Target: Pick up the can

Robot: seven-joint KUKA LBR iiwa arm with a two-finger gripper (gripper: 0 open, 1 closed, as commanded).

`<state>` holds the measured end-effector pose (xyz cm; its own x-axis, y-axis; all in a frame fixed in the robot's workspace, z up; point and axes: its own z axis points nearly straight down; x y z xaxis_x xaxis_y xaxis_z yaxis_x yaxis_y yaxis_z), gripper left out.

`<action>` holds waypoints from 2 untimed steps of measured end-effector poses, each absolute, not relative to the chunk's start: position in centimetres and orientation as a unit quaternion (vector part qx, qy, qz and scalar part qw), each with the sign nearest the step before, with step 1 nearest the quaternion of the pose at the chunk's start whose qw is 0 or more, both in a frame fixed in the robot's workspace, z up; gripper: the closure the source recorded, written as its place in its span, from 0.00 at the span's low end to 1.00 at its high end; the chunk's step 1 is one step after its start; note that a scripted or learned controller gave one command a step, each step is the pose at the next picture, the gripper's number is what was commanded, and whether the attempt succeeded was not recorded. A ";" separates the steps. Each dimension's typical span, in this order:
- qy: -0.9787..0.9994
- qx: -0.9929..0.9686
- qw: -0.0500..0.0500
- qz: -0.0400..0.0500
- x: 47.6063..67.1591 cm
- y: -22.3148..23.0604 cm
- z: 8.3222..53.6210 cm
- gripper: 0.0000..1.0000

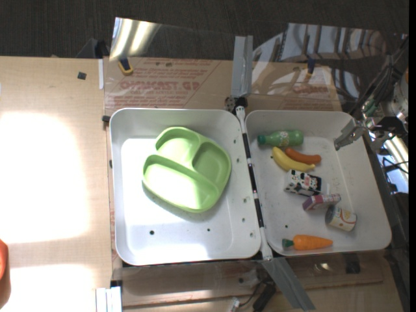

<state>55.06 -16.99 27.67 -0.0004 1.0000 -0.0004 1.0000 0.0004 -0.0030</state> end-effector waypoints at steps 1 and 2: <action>-0.707 -0.707 0.000 0.001 64.1 -19.7 20.3 0.00; -0.694 -0.720 0.001 0.001 57.6 -12.5 9.1 0.00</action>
<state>57.57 -12.51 9.08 0.0364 0.9993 0.0001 0.9993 -0.0364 -0.0020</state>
